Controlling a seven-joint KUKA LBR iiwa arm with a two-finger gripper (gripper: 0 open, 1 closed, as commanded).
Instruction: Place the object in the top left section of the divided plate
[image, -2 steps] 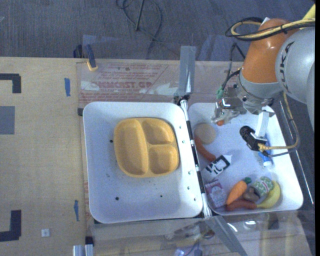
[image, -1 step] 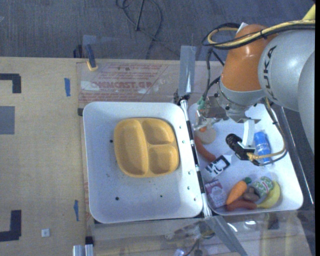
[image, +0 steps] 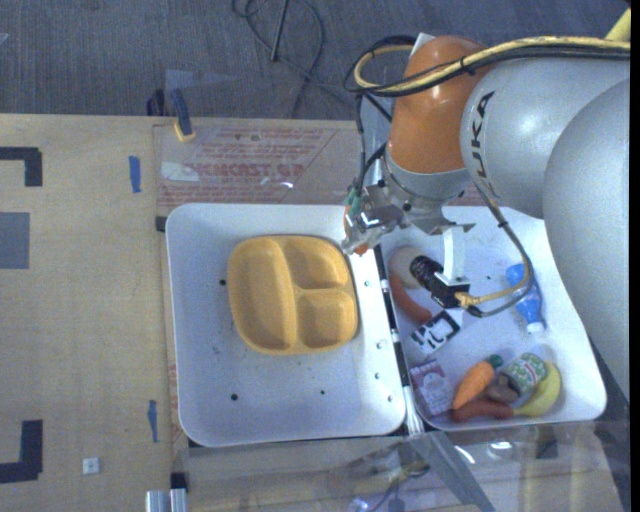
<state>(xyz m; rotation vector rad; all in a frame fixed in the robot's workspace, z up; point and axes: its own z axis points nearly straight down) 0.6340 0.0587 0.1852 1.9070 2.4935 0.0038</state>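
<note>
Camera view: yellow plastic three-section divided plate (image: 292, 294) sits in the left white bin (image: 200, 380). Just right, the gripper (image: 362, 232) hangs over the divider between bins. Right white bin (image: 580, 370) holds an orange toy carrot (image: 473, 384) and a yellow banana (image: 545, 392).

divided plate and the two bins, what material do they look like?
Divided plate: likely moulded plastic, matte yellow, going by its rounded ridges and dull, even colour. Left bin and right bin: probably thin white plastic with a smooth semi-gloss finish and rounded corners; painted metal cannot be ruled out.
</note>
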